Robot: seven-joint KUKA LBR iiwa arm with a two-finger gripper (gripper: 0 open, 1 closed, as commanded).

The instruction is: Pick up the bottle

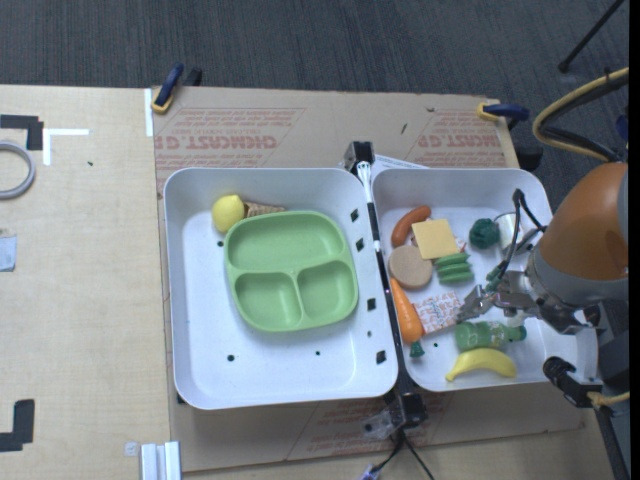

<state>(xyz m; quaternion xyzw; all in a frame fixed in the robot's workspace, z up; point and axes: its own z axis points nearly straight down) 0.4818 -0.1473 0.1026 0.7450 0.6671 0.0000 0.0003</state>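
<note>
Reaching in from the right, my fingers (478,304) sit low over the right bin (535,363), spread a little apart, holding nothing. Their tips hover just above the left end of the bottle (488,335), a green one lying on its side on the bin floor; contact cannot be confirmed.

Crowding near the bottle: banana (481,365) just below it, patterned packet (436,312) and carrot (405,311) to its left, green ridged piece (453,269) above. Further up: cheese slice (435,238), round brown disc (409,266), sausage (410,224), broccoli (484,232).

Open floor in the right bin is mostly along its lower right corner and upper rim. Left bin (200,348) holds a green divided tray (292,270), a lemon (228,210) and an ice cream cone (264,208) at its upper edge; wide bare floor lies below the tray. Both bins rest on cardboard on the tabletop (80,298).
</note>
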